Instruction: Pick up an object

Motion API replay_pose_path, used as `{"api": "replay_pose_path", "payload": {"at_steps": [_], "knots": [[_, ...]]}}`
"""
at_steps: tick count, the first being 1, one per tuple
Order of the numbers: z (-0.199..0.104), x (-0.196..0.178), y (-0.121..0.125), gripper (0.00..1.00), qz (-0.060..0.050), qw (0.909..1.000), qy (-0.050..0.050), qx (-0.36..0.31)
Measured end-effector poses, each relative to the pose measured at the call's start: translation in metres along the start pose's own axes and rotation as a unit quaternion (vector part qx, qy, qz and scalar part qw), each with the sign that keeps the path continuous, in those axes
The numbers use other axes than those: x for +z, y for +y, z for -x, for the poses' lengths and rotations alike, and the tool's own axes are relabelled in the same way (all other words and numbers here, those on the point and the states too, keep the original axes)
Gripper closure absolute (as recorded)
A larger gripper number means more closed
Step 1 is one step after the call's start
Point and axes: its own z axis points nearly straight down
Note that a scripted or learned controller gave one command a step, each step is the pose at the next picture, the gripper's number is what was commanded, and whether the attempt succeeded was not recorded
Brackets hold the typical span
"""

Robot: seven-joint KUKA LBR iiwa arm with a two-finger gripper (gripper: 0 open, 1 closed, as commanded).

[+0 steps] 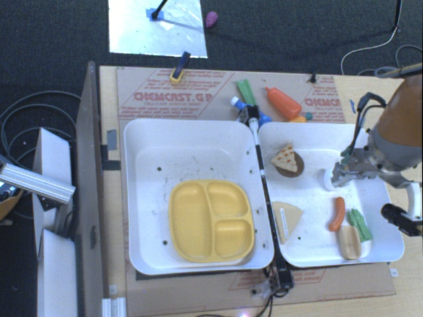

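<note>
The right bin (310, 140) holds a yellow cheese wedge on a brown disc (287, 161), a pale tan wedge (286, 217), an orange sausage (338, 213), a green piece (360, 224) and a tan bread piece (349, 242). My gripper (342, 174) hangs low over the right bin's middle, right of the cheese wedge and just above the sausage. A small white round object (328, 179) lies right beside its tip. Nothing visible is gripped.
The left bin (142, 177) holds a yellow divided plate (211, 220). Behind the bins on the cardboard lie an orange carrot (284, 104), a green piece (245, 90) and a blue piece (238, 102). A black clip (253, 116) sits on the shared rim.
</note>
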Motion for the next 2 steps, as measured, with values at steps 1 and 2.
{"api": "replay_pose_path", "payload": {"at_steps": [1, 2], "knots": [[0.061, 0.033, 0.005, 1.0, 0.0, 1.0, -0.003, 0.006], [0.058, 0.021, 0.007, 1.0, 0.002, 1.0, -0.002, 0.002]]}}
